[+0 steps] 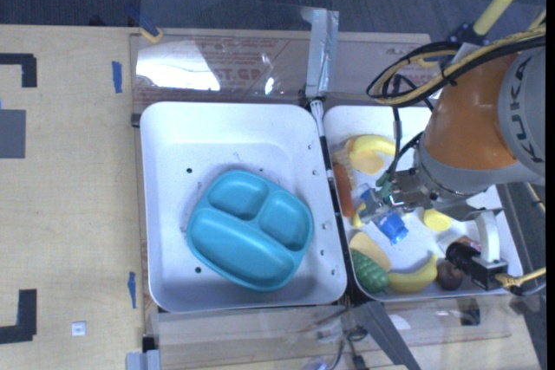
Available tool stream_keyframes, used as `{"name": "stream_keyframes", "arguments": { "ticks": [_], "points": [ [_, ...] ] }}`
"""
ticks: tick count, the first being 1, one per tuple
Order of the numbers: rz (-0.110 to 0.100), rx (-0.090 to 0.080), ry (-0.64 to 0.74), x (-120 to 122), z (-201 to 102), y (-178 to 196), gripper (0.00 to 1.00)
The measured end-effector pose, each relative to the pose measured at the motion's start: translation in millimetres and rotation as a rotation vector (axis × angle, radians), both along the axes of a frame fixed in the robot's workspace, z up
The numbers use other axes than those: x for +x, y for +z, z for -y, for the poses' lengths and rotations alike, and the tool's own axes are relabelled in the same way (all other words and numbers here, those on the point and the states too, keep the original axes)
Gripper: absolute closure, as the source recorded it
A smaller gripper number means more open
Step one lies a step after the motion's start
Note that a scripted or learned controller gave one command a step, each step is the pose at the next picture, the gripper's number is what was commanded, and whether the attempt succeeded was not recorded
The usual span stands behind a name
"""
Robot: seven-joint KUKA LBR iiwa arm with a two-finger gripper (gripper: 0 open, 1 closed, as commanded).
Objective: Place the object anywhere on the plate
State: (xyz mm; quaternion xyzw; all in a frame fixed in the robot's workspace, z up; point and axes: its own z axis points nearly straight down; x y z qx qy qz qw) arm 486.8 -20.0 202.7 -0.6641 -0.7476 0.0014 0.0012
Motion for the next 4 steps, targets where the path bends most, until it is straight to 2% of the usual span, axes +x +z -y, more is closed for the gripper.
{"name": "stream_keyframes", "arguments": {
  "ticks": [1,2,3,4],
  "points": [
    [-0.002,0.003,0.074,3.5,-82.5,-19.6,1.0],
    [0.006,0.002,0.311,39.4,-166.6,5.8,1.0],
    [-0.002,0.002,0.464,7.4,-215.9,-46.7,1.0],
    [0.009,0.0,0.402,10.1,-145.7,25.6,1.0]
  ]
}}
